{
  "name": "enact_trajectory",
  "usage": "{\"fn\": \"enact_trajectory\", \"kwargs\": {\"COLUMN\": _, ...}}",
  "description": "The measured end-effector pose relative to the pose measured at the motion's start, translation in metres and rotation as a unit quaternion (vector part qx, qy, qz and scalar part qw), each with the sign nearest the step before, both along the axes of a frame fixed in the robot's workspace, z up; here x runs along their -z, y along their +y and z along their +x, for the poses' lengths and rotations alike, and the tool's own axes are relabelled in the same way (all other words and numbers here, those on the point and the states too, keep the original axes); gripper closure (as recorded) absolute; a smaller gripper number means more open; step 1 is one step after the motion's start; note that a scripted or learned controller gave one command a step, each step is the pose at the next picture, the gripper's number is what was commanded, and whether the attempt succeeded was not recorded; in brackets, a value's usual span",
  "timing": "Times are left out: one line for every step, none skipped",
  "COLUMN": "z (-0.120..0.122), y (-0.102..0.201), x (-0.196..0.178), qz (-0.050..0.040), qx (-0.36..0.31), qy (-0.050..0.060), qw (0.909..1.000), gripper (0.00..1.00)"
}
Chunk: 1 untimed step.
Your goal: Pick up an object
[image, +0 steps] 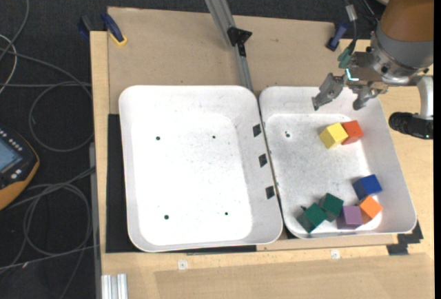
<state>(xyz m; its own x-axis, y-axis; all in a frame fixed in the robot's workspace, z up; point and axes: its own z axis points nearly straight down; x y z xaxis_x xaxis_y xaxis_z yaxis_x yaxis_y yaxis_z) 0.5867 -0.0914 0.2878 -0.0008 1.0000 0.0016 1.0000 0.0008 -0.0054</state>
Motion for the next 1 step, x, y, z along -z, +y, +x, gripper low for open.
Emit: {"fn": "enact_trajectory", "kwargs": {"z": 0.0007, "y": -0.0001, "x": -0.0024, "qz": -0.0004, "qx": 0.0, "qy": -0.002, "qw": 1.0, "gripper": 0.0}}
